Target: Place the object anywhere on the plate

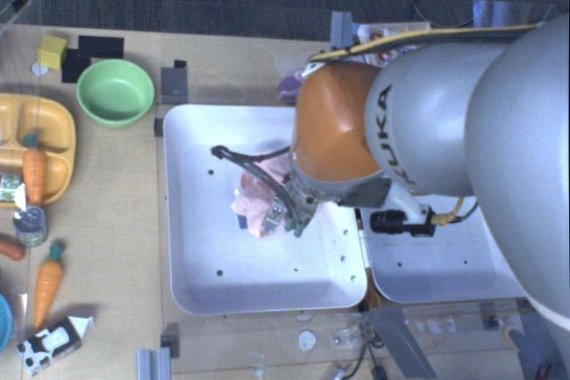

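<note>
Right now the end effector sits over a pink thing in the left white bin, w/ its grip too hidden to tell.

You get even, diffuse overhead light, moderately bright. The left white bin reads near-blown with soft shadow along its rim. The arm beside it is soft-focus with a broad sheen. Overall low-res, slightly noisy.
</note>
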Tool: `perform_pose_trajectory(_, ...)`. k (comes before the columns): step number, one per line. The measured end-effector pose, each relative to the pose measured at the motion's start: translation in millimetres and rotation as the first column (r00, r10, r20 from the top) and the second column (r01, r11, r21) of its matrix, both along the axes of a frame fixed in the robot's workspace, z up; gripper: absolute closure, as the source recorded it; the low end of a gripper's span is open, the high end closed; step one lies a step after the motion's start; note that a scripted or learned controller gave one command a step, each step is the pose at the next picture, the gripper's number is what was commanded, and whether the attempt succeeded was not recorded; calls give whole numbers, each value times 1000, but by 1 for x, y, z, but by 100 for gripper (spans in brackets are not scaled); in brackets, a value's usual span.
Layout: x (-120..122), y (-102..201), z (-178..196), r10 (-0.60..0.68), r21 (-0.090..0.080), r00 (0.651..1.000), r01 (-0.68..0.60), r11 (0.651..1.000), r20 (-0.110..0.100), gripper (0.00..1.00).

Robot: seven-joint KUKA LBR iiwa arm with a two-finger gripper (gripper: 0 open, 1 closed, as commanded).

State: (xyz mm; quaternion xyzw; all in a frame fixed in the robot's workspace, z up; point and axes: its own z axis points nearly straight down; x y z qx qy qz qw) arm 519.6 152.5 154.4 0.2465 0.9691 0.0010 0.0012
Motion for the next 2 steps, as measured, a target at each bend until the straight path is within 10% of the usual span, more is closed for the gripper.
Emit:
perform_pose_trajectory(1, 0, -7, 45, 51, 1, 999, -51, 999, 6, 100)
perform_pose_trajectory(2, 5, -20, -40, 368, 0, 930, -368, 930, -2, 100)
